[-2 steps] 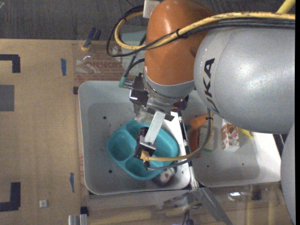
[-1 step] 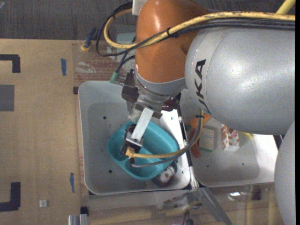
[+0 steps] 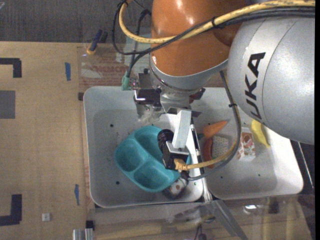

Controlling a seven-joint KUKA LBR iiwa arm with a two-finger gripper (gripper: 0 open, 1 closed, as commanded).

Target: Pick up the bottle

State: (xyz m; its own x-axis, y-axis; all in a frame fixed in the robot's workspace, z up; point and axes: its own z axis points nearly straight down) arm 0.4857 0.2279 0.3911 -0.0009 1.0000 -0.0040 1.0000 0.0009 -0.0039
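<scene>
grey arm (image 3: pixel 280 69), black "uka" lettering (image 3: pixel 256 86)

A divided dish (image 3: pixel 137 163) lies in the left bin (image 3: pixel 100 134). In the right bin (image 3: pixel 280 179), a carrot (image 3: pixel 216 128) lies at the left, a carton (image 3: pixel 246 145) to its right.
</scene>
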